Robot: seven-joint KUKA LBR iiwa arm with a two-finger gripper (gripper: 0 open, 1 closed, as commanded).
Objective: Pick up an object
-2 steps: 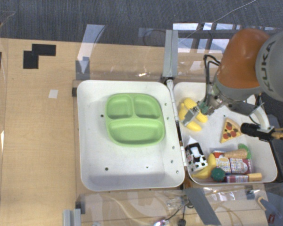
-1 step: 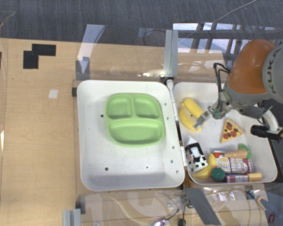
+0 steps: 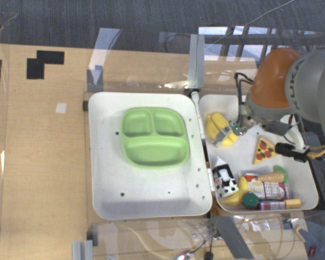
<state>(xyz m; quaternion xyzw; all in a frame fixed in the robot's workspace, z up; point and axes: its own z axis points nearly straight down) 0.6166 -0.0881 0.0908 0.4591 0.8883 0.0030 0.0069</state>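
A: While the gripper (image 3: 231, 133) sits low over the bananas (image 3: 219, 127), far-left of the right bin (image 3: 309, 199), open/shut state: can't tell.
B: It should center on the bunch, w/ jaws astride it, clear of the bin wall, then lift straight.

Yellow toy bananas (image 3: 219, 127) — lying in right bin's upper-left corner, hand (image 3: 231, 133) touching them

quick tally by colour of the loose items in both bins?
Green: 2, divided plate, ball
Yellow: 2, banana bunch, banana
Orange-red: 1, pizza slice
Black-and-white: 1, cow toy
Multicolour: 1, packaged item
Total: 7, though the bottom cluster overlaps, so more may be hidden.
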